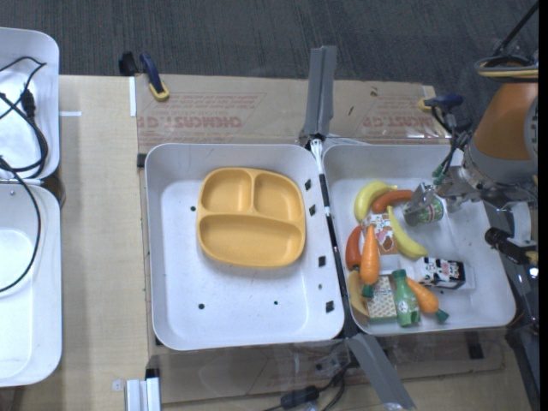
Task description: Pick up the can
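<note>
Bins sit side by side on a wooden bench, viewed from above at a slant. A yellow divided plate (252, 216) with three compartments lies in the left bin (171, 306). The right bin (488, 311) holds a crowd of toy food — two bananas (372, 197) at the top of the pile, an orange carrot (369, 255) lying lengthwise beside them, a green bottle (404, 298), a second carrot (421, 296) near the front wall and a small black-and-white carton (441, 271) to the right.

Reaching in from the right, the grey arm with its orange band brings the gripper (438, 197) down at the upper part of the right bin. The can (424, 206), silver with a green patch, is tilted on its side at the gripper's tip, just right of the bananas. Contact looks likely, but whether the can sits between the fingers cannot be told from this angle — the wrist hides the fingertips.

Blue-handled clamps (152, 75) pin the cardboard at the bench's far edge.
</note>
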Action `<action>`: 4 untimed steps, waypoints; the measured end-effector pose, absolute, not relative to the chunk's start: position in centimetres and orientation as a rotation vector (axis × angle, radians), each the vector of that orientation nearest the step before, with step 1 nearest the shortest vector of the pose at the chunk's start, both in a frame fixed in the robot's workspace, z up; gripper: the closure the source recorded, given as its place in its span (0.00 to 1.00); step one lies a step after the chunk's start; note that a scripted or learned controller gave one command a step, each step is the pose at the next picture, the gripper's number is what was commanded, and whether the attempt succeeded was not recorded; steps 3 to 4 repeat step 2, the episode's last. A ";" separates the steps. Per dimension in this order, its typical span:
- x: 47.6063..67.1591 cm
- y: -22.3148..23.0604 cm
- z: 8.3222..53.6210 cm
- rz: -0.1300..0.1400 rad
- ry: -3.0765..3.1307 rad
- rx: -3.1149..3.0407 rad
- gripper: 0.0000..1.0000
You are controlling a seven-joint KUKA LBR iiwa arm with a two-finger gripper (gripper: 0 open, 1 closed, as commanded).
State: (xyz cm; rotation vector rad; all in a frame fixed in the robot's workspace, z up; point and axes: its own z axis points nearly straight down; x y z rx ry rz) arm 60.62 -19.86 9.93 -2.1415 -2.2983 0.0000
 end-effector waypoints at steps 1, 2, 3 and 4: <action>60.7 -20.0 10.7 0.002 -2.295 -2.145 1.00; 66.0 -13.8 21.6 0.004 -2.292 -2.148 1.00; 66.0 -13.8 21.6 0.004 -2.292 -2.148 1.00; 66.0 -13.8 21.6 0.004 -2.292 -2.148 1.00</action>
